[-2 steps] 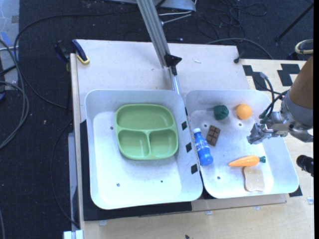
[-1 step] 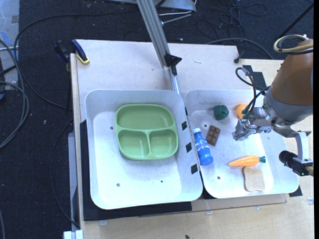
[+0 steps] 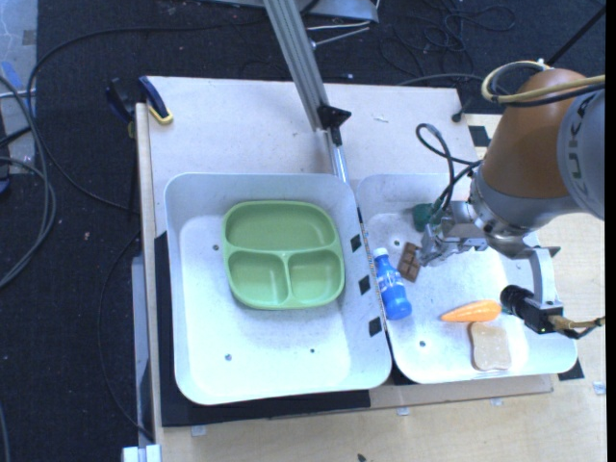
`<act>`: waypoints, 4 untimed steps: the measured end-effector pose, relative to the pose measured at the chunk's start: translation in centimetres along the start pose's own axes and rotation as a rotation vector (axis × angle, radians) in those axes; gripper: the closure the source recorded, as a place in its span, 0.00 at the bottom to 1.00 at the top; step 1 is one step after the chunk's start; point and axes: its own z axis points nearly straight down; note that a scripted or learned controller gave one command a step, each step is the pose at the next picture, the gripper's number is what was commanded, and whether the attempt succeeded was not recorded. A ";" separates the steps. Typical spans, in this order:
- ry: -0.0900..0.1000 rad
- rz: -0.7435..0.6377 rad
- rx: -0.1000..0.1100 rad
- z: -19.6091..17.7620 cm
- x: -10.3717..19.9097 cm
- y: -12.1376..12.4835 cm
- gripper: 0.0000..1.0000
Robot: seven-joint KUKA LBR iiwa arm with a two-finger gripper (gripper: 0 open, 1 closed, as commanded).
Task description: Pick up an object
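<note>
The bench (image 3: 241, 123) is a pale, speckled board set on a dark carpeted floor (image 3: 67, 287), where black cables (image 3: 58, 176) loop past its left side and behind its far edge. A blue-and-yellow clamp (image 3: 154, 99) grips the bench's far left corner. A grey metal pole (image 3: 300, 51) slants down from the top of the scene and ends at a black bracket just behind the seam between the two bins.

Taking the blue bottle (image 3: 392, 284) as the landmark: it lies on the left edge of the right bin (image 3: 539, 359), beside the seam. Left of the bottle, the left bin (image 3: 192, 354) holds a green divided plate (image 3: 284, 253), flat and near the bin's middle. Just right of the bottle and a little farther back lies a small brown block (image 3: 410, 262). Right of the bottle and slightly nearer, an orange carrot (image 3: 472, 310) lies on its side, with a tan slice of bread (image 3: 490, 346) just in front of it. A small teal thing (image 3: 423, 215) sits behind the bottle, near the bin's far wall.

The arm (image 3: 534, 152) hangs over the right bin, to the right of the bottle. The gripper (image 3: 445, 242) is low beside the brown block; whether its fingers are spread or closed I cannot tell, and nothing is seen between them.
</note>
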 end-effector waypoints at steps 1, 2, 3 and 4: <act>0.000 0.000 -0.003 -1.1 4.5 2.3 1.00; -0.001 0.000 -0.001 0.0 9.3 4.7 1.00; 0.000 -0.001 -0.002 0.2 14.4 6.0 1.00; -0.001 0.004 0.000 0.2 14.0 5.9 0.00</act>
